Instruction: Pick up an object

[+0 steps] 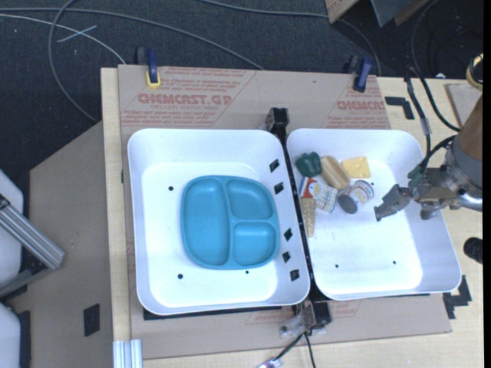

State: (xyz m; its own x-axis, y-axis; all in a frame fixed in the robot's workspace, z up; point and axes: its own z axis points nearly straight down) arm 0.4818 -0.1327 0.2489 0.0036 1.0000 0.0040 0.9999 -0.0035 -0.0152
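While the two shallow white bins sit side by side on the table (192, 102), each carries its own load: the left bin (146, 205) holds a blue plate (229, 222) with three compartments, lying flat near the middle of the floor, and the right bin (430, 259) holds a small heap of things gathered in its upper left part, close to the wall shared with the other bin. In that heap lie a dark green piece (308, 162) at the top left, a tan bread roll (334, 172) just beside it, a yellow block (356, 166) to the right of the roll, a small can (362, 191) below the block, a dark grey disc (349, 204) touching the can's lower left, and a waffle cone (308, 215) along the bin's left wall. The roll's long axis runs at a slant from upper left to lower right, and the cone is long too, standing nearly straight up and down in the view with its narrow tip towards the bottom. The rest of the right bin's floor is bare white. The arm (468, 156) comes in from the right over the bin's right rim, and the hand (402, 198) hangs above the bin's right half, well apart from the heap. Its two dark fingers are spread apart, one reaching out to the left, and nothing sits between them or touches them.
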